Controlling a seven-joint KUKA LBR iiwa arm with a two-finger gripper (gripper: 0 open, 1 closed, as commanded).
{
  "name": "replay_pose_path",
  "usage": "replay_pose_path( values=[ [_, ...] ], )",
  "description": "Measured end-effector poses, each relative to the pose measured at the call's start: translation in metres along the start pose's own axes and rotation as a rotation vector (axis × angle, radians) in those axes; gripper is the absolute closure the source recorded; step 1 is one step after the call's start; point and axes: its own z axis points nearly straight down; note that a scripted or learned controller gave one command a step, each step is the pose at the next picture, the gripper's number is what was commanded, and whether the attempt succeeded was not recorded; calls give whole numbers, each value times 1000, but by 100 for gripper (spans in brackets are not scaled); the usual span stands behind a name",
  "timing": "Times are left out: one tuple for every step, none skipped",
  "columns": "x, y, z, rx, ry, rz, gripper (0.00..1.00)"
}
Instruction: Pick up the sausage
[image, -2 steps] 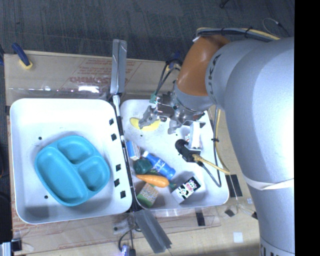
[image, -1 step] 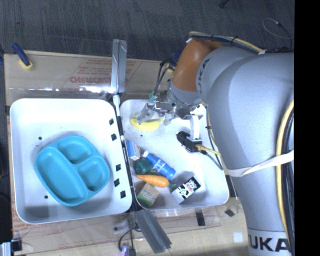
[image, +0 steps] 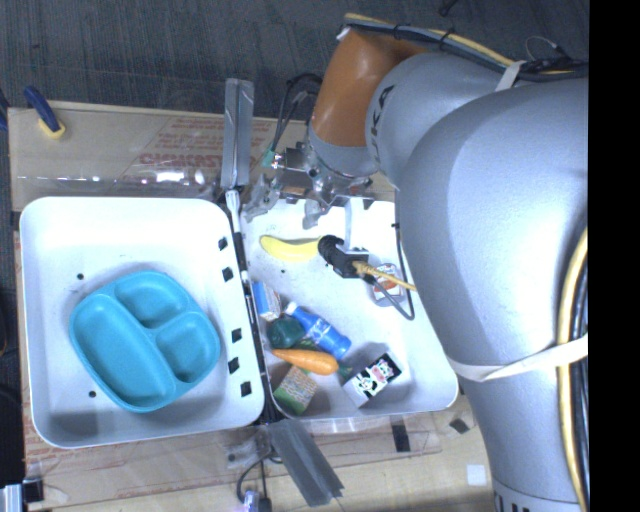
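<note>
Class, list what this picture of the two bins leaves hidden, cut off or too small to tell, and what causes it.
Camera view:
- Right bin: its right side is hidden under the arm.
- Brownish packet: partly under the orange sausage; too small to identify.
- Blue bottle: label too small to read.
- Arm: cut off by the picture's lower edge.

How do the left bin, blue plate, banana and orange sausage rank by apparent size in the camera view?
1. left bin, largest
2. blue plate
3. banana and orange sausage: similar length and thickness, too close to rank
</note>
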Motion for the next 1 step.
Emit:
replay_pose_path(
  values=[
    [1, 0, -10, 2, -1, -9, 100]
  ],
)
